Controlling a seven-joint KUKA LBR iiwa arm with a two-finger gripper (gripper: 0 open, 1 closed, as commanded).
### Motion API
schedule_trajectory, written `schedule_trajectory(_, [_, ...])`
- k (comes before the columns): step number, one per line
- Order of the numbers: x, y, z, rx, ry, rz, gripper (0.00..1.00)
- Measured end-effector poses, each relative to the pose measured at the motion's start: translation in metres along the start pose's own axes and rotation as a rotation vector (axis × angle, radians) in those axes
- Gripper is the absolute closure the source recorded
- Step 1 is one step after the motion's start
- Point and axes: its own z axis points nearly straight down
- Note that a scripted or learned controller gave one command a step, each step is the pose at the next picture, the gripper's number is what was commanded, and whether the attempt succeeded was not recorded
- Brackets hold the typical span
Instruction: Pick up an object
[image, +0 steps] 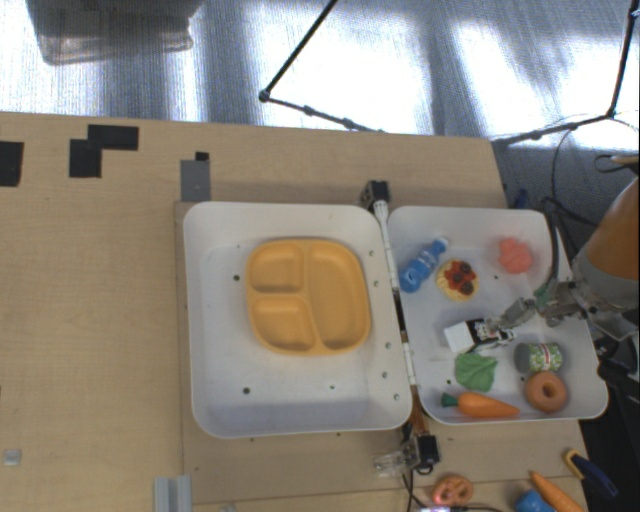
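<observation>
My gripper (487, 330) hangs low over the middle of the right bin (590, 405), reaching in from the right. Its tip is next to a small white and black piece (462, 335), just above a green leafy toy (476, 371). Around it lie a blue bottle (422, 264), a small pizza toy (459, 279), a pink lump (515, 255), a green can (540, 356), a brown donut (546, 391) and an orange carrot (485, 405). Whether anything is between the gripper's tips is not visible.
The left bin (215, 400) holds a yellow divided plate (305, 296). A ridge (395, 300) separates the two bins. On the bench in front lie a pretzel toy (452, 489) and a blue and orange item (545, 496). Cables run along the right side.
</observation>
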Motion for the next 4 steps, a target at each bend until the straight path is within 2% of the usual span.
schedule_trajectory(1, [0.005,-0.036,0.022,-0.011,-0.004,-0.297,0.00])
schedule_trajectory(2, [0.006,-0.032,0.009,-0.016,-0.002,-0.300,1.00])
schedule_trajectory(3, [0.081,-0.031,-0.048,0.005,0.004,-0.131,1.00])
schedule_trajectory(4, [0.080,-0.032,-0.047,0.006,0.004,-0.130,0.00])
